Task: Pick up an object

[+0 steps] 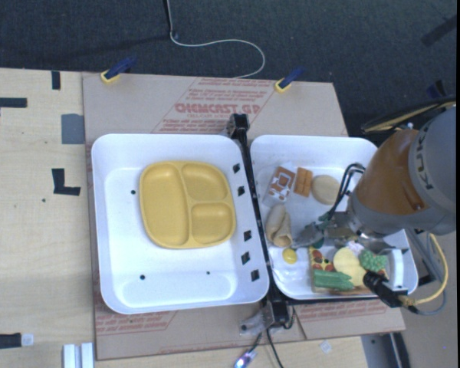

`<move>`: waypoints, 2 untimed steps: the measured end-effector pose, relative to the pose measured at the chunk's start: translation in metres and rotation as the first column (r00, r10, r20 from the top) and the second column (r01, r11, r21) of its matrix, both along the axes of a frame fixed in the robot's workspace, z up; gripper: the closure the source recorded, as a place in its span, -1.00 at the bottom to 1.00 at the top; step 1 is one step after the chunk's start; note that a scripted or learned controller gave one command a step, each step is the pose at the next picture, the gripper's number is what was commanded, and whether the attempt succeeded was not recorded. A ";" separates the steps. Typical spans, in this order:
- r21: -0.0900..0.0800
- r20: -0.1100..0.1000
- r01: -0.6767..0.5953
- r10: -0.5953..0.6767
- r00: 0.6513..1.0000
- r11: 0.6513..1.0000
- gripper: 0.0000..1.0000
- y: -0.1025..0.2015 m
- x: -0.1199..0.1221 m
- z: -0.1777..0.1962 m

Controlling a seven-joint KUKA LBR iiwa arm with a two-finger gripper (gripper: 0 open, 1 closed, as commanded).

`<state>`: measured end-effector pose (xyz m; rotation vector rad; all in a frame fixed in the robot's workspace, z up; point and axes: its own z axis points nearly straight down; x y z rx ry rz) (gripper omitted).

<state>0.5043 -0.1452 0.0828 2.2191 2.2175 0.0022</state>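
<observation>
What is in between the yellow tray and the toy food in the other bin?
In the camera view, between the yellow tray and the toy food lie bare white bin floor and the black divider joining both bins.

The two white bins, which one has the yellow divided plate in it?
The left bin. The yellow divided plate lies alone in it, while the right bin holds small toy foods and the arm.

The grey arm (437, 167) enters from the right, its orange band (395, 179) just above the wrist. Below the band, the wrist angles down and leftward to the end effector (316, 234), which sits low at the arm's left end.
</observation>
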 end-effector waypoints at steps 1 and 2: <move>0.002 -0.003 0.000 0.000 1.000 1.000 1.00 0.000 -0.001 0.012; 0.006 0.006 -0.013 0.013 1.000 1.000 1.00 0.094 0.050 0.106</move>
